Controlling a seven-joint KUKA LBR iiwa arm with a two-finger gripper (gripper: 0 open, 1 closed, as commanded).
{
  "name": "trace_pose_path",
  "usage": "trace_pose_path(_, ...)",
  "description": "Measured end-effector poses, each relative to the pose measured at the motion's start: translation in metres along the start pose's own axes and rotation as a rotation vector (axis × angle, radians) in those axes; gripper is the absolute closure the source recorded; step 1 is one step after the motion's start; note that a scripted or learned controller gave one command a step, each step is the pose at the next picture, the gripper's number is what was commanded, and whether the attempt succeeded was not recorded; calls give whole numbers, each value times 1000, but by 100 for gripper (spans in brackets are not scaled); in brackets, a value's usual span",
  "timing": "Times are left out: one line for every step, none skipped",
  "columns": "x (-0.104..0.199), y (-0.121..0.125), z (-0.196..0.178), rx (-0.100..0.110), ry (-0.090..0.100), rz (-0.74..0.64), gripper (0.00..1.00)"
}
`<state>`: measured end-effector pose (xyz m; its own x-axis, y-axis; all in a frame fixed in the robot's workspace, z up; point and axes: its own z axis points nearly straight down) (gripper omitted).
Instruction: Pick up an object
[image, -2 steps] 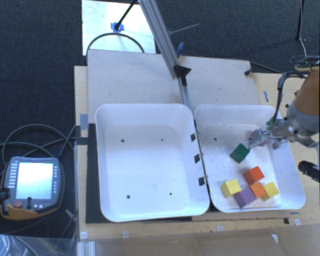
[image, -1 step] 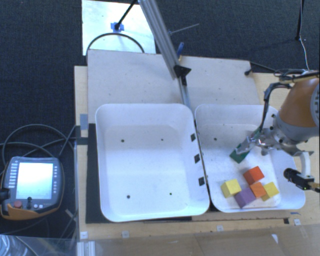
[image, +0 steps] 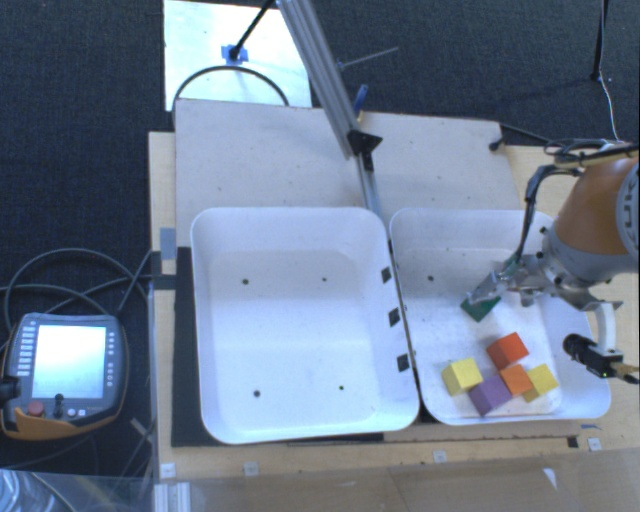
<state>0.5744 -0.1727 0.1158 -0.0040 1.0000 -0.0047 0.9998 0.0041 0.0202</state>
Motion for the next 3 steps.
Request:
trace_pose_path(1,2,-10,-4,1,-2,100)
trace_pose_path(-11,4,-64,13,2,0,100)
trace_pose_path(-11,7,-100,14,3,-1,100)
